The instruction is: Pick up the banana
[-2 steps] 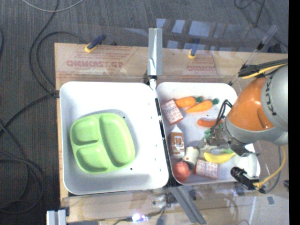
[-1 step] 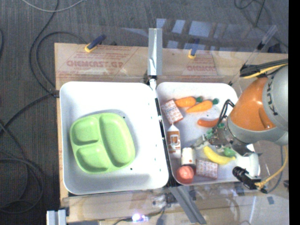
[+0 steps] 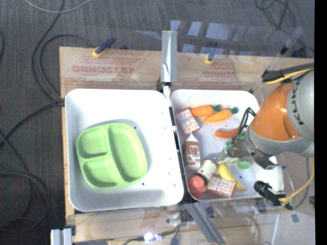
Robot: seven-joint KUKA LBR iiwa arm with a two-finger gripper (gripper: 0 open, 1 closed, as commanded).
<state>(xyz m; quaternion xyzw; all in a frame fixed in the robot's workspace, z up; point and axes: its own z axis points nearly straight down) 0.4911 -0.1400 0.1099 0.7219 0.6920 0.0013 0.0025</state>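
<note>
Table (image 3: 69,65): brown board top, carrying two shallow white bins side by side.

Left bin (image 3: 92,98): holds one green divided plate (image 3: 111,155) with three compartments, lying flat toward the near left of the bin.

Right bin (image 3: 204,97): holds the mixed items listed below.

- Two carrots (image 3: 210,113), orange with green tops, lying side by side at the far end of the bin.
- Red chili (image 3: 228,132), just near of the carrots, toward the right.
- Small red-and-white carton (image 3: 187,120), tilted, by the left wall.
- Brown bottle (image 3: 192,152) with a white cap, lying just near of that carton.
- Second small bottle (image 3: 207,168), white cap, lying aslant at the bin's middle.
- Red apple (image 3: 197,185) at the near left corner.
- Second red-and-white carton (image 3: 220,187) at the near wall, just right of the apple.
- Banana (image 3: 228,173), yellow, lying in the near half of the bin, between the aslant bottle and the bin's right side, touching the near carton; its far end lies under the claw.

Arm (image 3: 286,121): grey with an orange band, reaching in from the right over the right bin.

Claw (image 3: 233,155): low over the banana's far end; cannot tell whether its tips are apart or together, nor whether they touch the fruit.
</note>
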